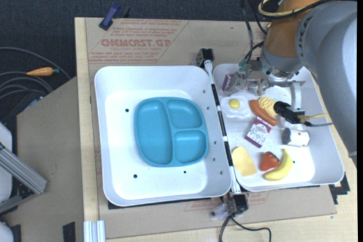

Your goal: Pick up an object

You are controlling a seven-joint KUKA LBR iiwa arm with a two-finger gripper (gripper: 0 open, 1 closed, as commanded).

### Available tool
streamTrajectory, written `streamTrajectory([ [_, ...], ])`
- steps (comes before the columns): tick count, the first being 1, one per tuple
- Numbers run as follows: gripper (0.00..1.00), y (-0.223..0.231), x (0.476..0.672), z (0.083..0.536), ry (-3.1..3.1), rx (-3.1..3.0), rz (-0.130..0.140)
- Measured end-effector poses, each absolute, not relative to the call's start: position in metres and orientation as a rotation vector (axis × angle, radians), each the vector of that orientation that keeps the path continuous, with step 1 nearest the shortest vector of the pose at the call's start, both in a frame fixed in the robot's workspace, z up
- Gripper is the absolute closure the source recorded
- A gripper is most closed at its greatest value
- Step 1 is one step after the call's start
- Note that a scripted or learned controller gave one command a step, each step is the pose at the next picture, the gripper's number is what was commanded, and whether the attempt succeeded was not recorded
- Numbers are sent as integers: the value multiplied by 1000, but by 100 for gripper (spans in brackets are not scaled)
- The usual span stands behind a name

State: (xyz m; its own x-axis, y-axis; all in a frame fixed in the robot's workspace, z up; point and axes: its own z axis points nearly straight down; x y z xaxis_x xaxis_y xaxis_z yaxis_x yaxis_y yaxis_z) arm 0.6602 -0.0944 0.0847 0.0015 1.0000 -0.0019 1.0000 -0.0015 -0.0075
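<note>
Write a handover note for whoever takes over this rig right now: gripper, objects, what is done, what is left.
Gripper: low over the far end of the right bin, beside a small purple item; no object visibly lifted.
Right bin also holds: toy fried egg, orange bun-like food, red-and-white carton, yellow wedge, red fruit, banana.
Left bin: blue divided plate.
Done: arm has reached into the right bin.
Left: grasp one object and lift it.
</note>
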Motion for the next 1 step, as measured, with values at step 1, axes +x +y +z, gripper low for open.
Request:
streamTrajectory([
  [1, 0, -95, 663, 84, -2215, -2213, 19],
])
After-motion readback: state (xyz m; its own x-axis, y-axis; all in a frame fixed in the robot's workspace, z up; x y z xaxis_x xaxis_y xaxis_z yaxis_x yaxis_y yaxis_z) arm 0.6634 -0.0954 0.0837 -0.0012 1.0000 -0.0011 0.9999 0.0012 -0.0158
